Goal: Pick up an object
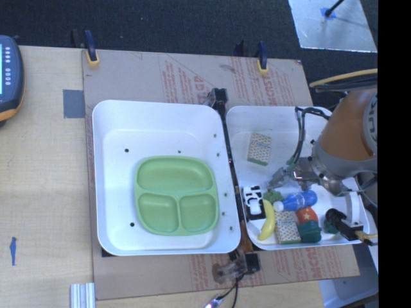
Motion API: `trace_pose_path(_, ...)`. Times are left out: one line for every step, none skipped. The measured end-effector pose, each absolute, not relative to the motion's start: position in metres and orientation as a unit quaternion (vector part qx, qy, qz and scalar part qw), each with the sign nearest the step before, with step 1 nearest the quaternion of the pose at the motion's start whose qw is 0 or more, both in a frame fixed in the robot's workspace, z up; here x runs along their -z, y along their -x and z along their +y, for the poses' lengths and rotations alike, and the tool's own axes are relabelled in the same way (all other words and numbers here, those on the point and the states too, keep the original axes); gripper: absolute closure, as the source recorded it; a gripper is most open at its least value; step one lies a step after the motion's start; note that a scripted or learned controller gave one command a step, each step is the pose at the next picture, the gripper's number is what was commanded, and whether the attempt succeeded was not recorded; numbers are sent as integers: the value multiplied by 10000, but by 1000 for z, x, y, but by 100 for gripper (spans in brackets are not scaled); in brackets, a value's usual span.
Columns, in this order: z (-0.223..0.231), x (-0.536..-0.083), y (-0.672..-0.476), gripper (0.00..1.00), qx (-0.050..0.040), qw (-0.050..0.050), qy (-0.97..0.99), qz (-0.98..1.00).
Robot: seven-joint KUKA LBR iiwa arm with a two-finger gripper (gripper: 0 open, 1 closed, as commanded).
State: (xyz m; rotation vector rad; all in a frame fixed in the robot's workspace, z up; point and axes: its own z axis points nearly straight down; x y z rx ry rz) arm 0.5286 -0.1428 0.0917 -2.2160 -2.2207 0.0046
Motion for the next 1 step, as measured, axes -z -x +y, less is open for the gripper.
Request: trace_pose_path(-106,-93,-615,0,18,-17,7037,-7105)
